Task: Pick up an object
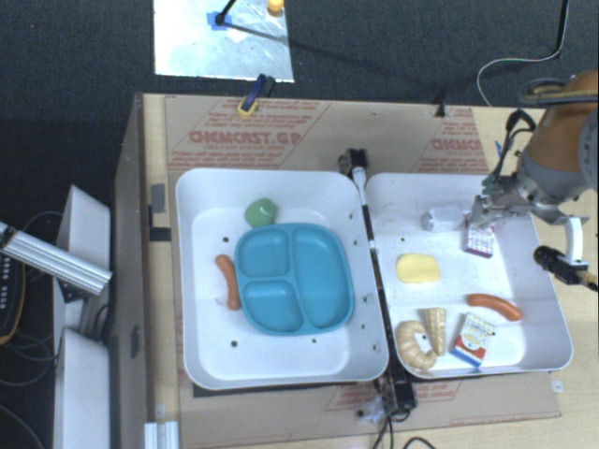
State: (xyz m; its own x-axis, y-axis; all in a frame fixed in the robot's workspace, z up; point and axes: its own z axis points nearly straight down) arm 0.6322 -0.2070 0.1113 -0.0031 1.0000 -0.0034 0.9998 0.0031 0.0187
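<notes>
I take this as the approach step: the grey arm with its orange band reaches in from the right, and its two-finger gripper hangs low over the far corner of the right-hand shallow white bin. A small pink-and-white checked packet lies just beneath it, so I judge that to be the object in hand. I cannot tell how the gripper stands around it, and nothing shows the packet lifted. To do this well I would centre over the packet and come straight down, since a flat thing near the bin wall leaves little room for error.

From largest to smallest, the rest: the left-hand shallow white bin bears a blue plastic divided tray, with a green rounded toy touching the tray's far edge and an orange toy sausage just beside its left side. All of these are well apart from the work.

In the right bin, a pale yellow soft block lies near the middle, a tan toy croissant and a cream cone-shaped wedge sit touching at the near edge, a small red-and-white carton lies beside them, and a second orange-red sausage lies nearby. A small grey lump is nearest the packet, left of it, and could be nudged.
</notes>
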